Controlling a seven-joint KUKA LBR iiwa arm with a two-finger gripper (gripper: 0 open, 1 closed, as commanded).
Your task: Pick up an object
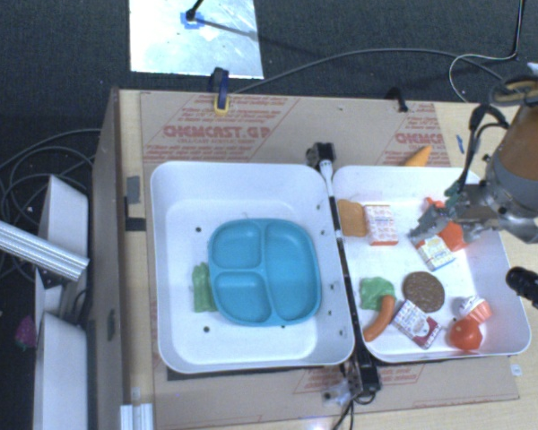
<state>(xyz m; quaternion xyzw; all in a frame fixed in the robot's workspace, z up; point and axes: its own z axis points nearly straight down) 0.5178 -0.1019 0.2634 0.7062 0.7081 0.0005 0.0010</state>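
Objects crowd the right bin (498,267): a brown disc (423,290), a carrot (378,318), a red tomato (465,334) and small cartons. The gripper (438,221) hangs over that bin's far side, just above a red-and-white carton (438,249); its finger spread cannot be told, perhaps from blur. A blue divided plate (263,270) lies in the left bin (175,240).

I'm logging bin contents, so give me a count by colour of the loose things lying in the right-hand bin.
Orange or red: 3 — carrot, tomato, orange-brown bread piece
Green: 1 — leafy vegetable
Brown: 1 — round patty
White printed packets and cup: 4 —
Total: 9
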